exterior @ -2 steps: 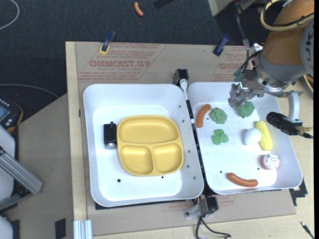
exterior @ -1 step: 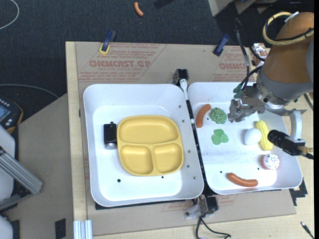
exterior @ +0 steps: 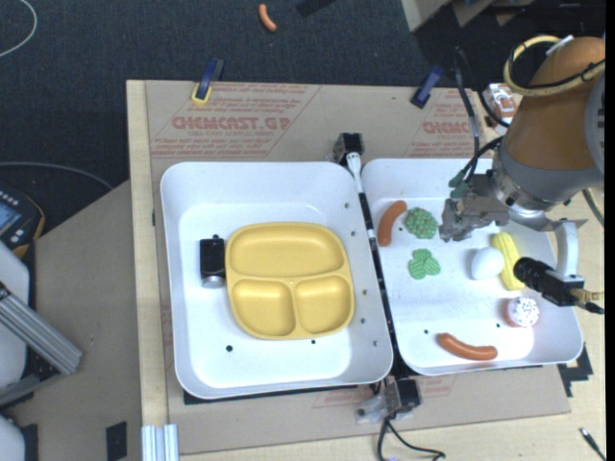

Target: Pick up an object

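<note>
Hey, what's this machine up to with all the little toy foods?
A robot arm is reaching in over the right bin, its gripper low beside a green broccoli piece. Nothing looks picked up yet. That bin also holds a second green piece, two sausages, a white egg, a yellow piece and a small speckled ball. The left bin holds a yellow divided plate.

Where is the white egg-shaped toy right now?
The white egg-shaped toy lies in the right white bin, against the left side of the yellow toy and below the gripper.
</note>
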